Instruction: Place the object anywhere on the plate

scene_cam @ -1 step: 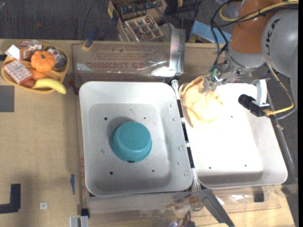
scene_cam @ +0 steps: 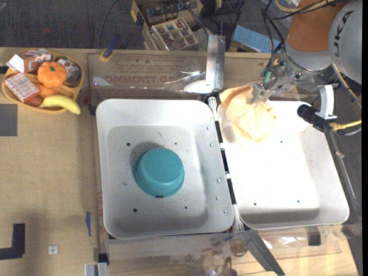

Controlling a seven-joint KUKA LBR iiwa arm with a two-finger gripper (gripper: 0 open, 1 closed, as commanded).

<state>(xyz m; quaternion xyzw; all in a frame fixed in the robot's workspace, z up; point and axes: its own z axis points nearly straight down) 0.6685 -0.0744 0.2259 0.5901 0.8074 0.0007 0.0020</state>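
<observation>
At my ten o'clock a fruit bowl point(scene_cam: 41, 84) sits on the tan bench point(scene_cam: 46, 177); dark floor point(scene_cam: 63, 10) lies at twelve.

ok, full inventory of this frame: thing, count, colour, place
plate: 1, teal, middle of left bin
pale yellow object: 1, soft-looking, far left corner of right bin, under the gripper
bins: 2, white, side by side on the bench
basket: 1, yellow, far left; holds an orange pumpkin, a banana and small boxes
clutter: boxes and cables beyond the bench
gripper: 1, at the object's top; grasp unclear
arm: 1, grey and orange, upper right
</observation>
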